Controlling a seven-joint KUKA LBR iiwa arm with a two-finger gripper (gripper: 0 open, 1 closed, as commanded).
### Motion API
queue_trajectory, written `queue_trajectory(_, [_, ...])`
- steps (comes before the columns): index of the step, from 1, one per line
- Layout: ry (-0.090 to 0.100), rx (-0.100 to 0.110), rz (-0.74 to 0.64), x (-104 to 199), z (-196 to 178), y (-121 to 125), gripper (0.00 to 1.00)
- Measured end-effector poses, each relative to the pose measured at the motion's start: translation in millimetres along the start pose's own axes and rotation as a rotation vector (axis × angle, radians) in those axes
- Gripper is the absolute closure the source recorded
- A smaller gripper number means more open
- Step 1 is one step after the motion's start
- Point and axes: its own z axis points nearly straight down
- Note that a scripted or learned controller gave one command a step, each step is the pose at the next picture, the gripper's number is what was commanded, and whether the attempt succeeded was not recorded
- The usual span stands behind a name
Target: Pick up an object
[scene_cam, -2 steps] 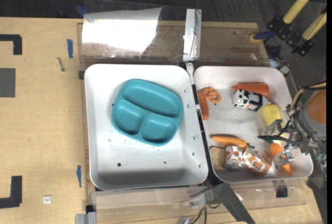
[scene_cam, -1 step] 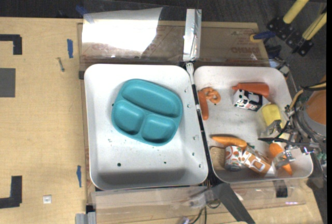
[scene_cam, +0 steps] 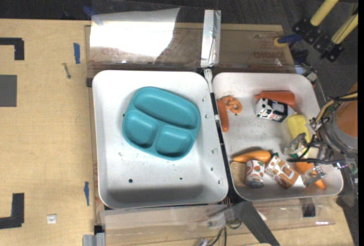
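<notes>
Low at the right bin's [scene_cam: 245,81] near corner, gripper [scene_cam: 304,154] among cluttered toys beside the yellow block [scene_cam: 296,125], jaw state impossible to tell; approach step, apparently, with a clean close on one piece needed next. Farther left, teal divided plate [scene_cam: 161,122] in the left bin [scene_cam: 108,142].

teal tray [scene_cam: 161,121] in left bin [scene_cam: 108,142] | toys in right bin [scene_cam: 244,91]

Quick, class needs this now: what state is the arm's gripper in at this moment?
Gripper: cannot be told; it sits low at the right edge of the right shallow white bin, among cables and small toys.
</notes>
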Motion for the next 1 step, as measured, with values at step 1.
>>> queue_trajectory(1, [0.003, -0.002, -0.173, -30.7, 0.7, -8.2, 0.0])
